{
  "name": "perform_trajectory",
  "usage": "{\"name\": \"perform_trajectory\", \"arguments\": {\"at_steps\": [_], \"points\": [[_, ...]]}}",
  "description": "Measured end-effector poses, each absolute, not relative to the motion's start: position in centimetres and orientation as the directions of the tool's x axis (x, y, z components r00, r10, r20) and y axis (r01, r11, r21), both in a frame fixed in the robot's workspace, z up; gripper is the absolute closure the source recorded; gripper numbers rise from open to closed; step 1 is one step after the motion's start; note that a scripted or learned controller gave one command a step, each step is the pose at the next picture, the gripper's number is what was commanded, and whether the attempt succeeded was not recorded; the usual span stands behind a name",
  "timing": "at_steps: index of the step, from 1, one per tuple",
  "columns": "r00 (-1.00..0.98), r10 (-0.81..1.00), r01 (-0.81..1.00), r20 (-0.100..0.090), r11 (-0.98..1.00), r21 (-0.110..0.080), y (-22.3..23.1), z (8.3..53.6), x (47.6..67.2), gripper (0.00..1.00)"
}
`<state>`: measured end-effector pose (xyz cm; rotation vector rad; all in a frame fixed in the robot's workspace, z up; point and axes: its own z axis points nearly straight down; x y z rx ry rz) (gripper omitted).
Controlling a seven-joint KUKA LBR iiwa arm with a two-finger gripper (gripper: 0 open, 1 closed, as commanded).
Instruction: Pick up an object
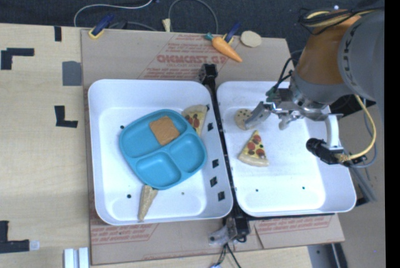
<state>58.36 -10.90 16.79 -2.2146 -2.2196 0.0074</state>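
In the right bin (312, 195) a pizza slice (254, 149) lies near the middle-left, and a small round cookie (242, 117) rests above it. My gripper (272, 118) hangs over the right bin's upper part, open, its two fingers spread; the left finger (256, 115) is right beside the cookie, the right finger (288, 120) further right. Nothing sits between them. In the left bin (106, 135) a blue divided plate (164, 148) carries a square cracker (165, 130). Another pizza slice (196, 117) lies at the plate's upper right and a cone-shaped wafer (146, 201) below it.
A toy carrot (225, 49) and a pale round disc (251, 39) lie on the cardboard behind the bins. Black clips (208, 76) join the bins along the middle divider. Cables (150, 7) trail at the back. The arm's body (337, 67) looms over the right bin's far right corner.
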Motion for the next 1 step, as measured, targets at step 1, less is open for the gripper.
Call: {"name": "perform_trajectory", "arguments": {"at_steps": [1], "points": [[-0.002,1.0,1.0,-0.003,0.002,0.004,-10.55,8.17,58.63,0.0]]}}
